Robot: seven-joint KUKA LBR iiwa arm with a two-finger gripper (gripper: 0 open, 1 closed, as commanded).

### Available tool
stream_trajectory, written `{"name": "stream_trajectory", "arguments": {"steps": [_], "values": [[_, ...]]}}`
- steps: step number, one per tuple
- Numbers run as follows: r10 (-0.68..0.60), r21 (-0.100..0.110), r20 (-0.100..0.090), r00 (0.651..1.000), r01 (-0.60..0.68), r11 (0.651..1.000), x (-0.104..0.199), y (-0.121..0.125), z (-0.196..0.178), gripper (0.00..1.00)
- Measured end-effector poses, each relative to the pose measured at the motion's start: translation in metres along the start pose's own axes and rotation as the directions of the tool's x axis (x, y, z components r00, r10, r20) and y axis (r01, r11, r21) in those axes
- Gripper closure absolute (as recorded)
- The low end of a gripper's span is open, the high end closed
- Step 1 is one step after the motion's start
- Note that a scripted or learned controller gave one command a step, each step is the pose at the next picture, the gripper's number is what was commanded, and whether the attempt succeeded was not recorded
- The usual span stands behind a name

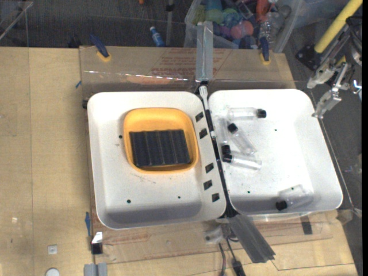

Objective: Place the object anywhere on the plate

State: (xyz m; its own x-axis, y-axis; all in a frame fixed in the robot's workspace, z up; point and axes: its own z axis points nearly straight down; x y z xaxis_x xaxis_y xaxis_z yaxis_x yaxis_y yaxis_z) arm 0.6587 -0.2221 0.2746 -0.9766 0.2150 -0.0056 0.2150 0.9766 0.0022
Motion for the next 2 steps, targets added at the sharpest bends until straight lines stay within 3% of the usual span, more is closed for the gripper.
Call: {"name": "stream_trajectory", "arguments": {"steps": [1,2], "values": [[0.005,-0.004,0.011,1.0,-0.005,1.0,-0.002,-0.001,-0.013,1.0],[-0.252,0.002,0.006,0.968,0.252,0.968,-0.001,0.001,-0.057,1.0]]}}
